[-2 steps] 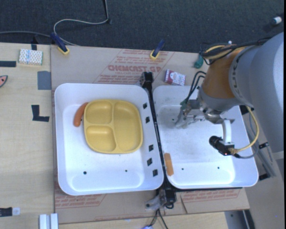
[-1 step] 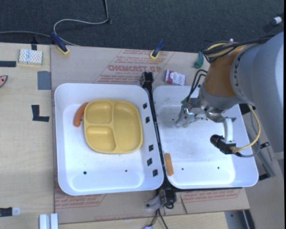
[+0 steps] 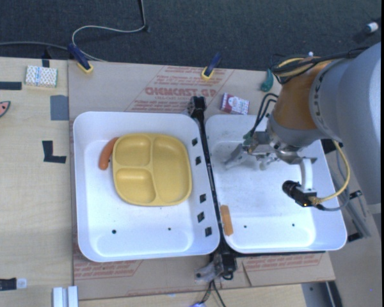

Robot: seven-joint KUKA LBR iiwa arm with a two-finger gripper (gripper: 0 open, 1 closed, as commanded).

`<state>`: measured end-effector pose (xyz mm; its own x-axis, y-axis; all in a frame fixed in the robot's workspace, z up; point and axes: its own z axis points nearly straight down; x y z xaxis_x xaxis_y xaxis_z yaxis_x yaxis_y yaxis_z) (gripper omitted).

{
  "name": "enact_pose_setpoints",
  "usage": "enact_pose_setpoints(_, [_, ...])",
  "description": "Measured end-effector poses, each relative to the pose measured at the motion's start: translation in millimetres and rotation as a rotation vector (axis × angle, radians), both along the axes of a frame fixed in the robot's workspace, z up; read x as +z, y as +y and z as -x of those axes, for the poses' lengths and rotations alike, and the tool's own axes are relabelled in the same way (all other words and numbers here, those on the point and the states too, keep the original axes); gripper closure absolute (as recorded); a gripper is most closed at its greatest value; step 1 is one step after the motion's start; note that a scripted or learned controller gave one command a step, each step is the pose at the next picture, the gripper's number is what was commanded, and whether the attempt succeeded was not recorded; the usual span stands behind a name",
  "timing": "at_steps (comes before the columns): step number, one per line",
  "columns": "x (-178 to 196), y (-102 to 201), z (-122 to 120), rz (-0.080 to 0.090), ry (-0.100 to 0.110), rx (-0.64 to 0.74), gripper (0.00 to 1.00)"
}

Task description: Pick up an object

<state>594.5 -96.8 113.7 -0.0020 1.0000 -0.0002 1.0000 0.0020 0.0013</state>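
Two shallow white bins sit side by side on the bench. The left bin (image 3: 89, 229) holds a yellow divided plate (image 3: 152, 169), which lies a little above the bin's middle with its three compartments facing up. An orange sausage-shaped piece (image 3: 105, 153) lies touching the plate's edge at about nine to ten o'clock, partly tucked under the rim. In the right bin (image 3: 269, 226) a second small orange piece (image 3: 226, 219) lies against the left wall at about seven o'clock from the bin's middle, close to the divider between the bins. The grey arm with its orange band (image 3: 294, 104) reaches in from three o'clock, and the gripper (image 3: 243, 153) hangs over the upper left part of the right bin, at about eleven o'clock from its middle. Whether the pincer is released or clenched cannot be told from here, and nothing can be made out in its grip. The small orange piece in the right bin lies well apart from the gripper, down toward six o'clock. Beyond the bins at twelve o'clock, a small red and white packet (image 3: 234, 103) rests on the cardboard sheet (image 3: 173, 91), with a blue clip (image 3: 81, 58) and a yellow clip (image 3: 211, 67) on the sheet's far edge.
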Motion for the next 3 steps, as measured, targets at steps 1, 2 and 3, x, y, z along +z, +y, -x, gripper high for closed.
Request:
enact_pose_setpoints(1, [-28.3,2.9,-21.8,-0.001,0.002,-0.001,0.00])
enact_pose_setpoints(2, [-18.8,2.9,-22.3,-0.001,-0.001,0.000,1.00])
enact_pose_setpoints(3, [-9.7,3.9,-22.1,-0.003,0.000,0.000,1.00])
